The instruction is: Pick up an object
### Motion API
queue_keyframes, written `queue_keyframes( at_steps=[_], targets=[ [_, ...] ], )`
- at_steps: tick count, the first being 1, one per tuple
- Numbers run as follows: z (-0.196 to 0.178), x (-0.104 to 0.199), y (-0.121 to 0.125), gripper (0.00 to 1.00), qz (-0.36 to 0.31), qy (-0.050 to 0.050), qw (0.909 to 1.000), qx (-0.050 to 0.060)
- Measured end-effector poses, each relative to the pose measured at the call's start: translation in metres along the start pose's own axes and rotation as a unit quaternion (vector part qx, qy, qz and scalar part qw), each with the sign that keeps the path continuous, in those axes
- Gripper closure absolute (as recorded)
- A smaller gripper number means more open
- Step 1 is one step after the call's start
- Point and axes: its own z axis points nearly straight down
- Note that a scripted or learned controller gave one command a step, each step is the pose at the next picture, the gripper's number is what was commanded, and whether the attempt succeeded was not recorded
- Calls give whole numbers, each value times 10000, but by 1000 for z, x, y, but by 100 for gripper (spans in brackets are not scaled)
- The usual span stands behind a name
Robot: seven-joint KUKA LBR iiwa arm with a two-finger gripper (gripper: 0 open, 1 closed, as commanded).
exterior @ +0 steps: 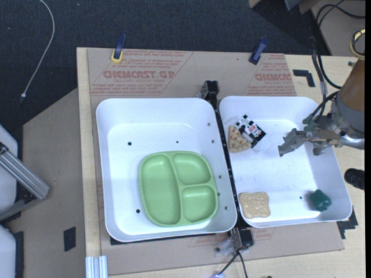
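Plainly, "CHEMCAST G.P" printed red across board [145, 74] behind white bins [116, 132].

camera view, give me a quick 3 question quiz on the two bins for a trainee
1. True or false: the green divided plate lies in the left bin.
2. Which item sits nearest the front right corner of the right bin? A) the tan bread slice B) the dark green lump C) the black and white toy
3. Fill in: the gripper hangs over the ____ bin.

Key: 1 true; 2 B; 3 right. The toy lies by the divider at the back of that bin, touching a waffle-patterned piece; the bread slice lies at the front left.
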Motion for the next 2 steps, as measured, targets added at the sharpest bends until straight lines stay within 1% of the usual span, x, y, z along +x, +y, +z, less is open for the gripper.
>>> queue_keyframes(
  at_steps=[1, 2],
  targets=[
    [-4, 0, 2, 0, -11, -8, 10000, -48],
    [49, -6, 10, 0, -8, -5, 10000, -37]
  ],
)
